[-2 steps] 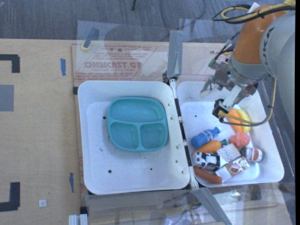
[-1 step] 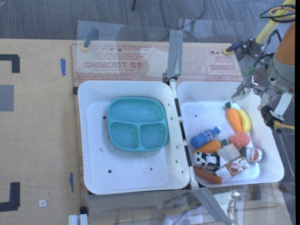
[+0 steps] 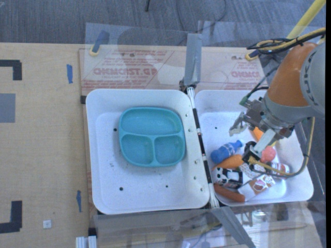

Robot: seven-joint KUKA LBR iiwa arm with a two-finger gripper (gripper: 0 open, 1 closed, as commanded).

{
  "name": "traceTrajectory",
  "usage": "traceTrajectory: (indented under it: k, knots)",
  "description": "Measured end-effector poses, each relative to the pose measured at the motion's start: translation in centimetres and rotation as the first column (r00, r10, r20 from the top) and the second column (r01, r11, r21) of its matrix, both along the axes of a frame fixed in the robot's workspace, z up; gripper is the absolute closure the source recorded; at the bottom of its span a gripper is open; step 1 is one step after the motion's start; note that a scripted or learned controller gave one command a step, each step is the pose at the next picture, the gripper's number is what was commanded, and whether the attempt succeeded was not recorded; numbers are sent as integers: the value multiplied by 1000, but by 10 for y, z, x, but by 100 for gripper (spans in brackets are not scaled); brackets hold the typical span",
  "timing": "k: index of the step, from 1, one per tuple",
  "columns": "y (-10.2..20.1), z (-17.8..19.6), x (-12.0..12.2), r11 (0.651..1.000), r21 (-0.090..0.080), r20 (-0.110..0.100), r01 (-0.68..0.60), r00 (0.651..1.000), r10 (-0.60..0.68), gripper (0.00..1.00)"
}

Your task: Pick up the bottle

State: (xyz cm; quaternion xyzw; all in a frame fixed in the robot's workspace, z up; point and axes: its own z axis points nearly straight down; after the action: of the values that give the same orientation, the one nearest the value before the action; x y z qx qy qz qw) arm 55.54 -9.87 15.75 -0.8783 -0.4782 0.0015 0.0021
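Observation:
The bottle (image 3: pixel 224 152) is small and blue with a paler neck, and it lies on its side in the right bin (image 3: pixel 217 119), near that bin's left wall. My gripper (image 3: pixel 239 124) hangs over the right bin, just up and to the right of the bottle's neck, apart from it. Nothing shows between gripper and bottle. An orange carrot-shaped toy (image 3: pixel 234 161) lies against the bottle's lower side.
A teal divided plate (image 3: pixel 152 137) sits in the left bin (image 3: pixel 103 190). Crowded into the right bin's lower half are a black-and-white cow-patterned toy (image 3: pixel 228 176), a hot dog (image 3: pixel 230 194), a white packet with red labels (image 3: pixel 262 183), and a pink piece (image 3: pixel 268 154).

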Motion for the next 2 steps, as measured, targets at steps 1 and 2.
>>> traceTrajectory:
  k: [1, 2]
  knots:
    - [6, -69, 1, 996, -3, 14, 92, 996, -92, 0]
    - [-1, -58, 1, 995, -8, 18, 102, 995, -102, 100]
